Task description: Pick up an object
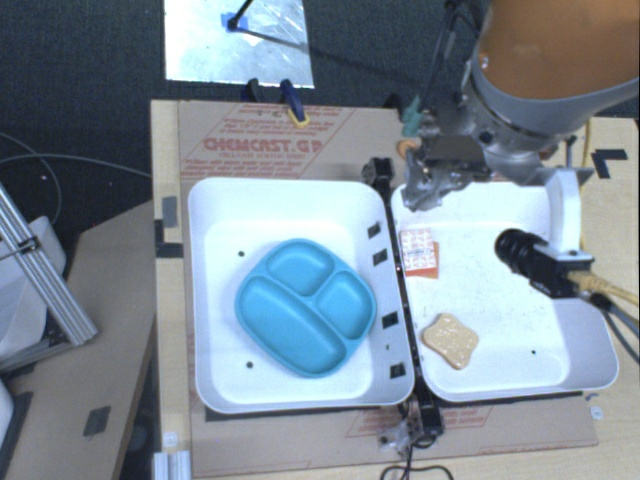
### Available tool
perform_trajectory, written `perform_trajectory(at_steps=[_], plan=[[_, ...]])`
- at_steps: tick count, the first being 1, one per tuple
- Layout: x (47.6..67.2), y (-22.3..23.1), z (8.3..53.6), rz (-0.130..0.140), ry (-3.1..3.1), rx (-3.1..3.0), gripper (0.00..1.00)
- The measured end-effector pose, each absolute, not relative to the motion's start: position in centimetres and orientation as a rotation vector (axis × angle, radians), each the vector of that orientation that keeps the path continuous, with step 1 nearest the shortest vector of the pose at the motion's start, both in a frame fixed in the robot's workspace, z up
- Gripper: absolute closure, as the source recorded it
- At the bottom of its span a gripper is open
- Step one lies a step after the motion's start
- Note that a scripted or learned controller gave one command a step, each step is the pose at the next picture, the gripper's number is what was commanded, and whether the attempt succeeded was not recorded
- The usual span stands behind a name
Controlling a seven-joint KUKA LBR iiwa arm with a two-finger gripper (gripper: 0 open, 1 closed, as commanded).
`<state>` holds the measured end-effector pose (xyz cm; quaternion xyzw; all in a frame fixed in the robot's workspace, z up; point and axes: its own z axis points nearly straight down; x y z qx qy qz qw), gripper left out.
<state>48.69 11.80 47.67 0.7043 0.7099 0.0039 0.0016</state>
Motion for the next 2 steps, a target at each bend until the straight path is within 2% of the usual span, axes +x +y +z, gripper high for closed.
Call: perform_trajectory(at_steps=[1, 2], plan=[[48.7, 11.2, 45.2, 0.002, 2.221, 2.221, 1.00], [48.6, 15.6, 35.6, -0.009, 2.233, 2.216, 1.00]])
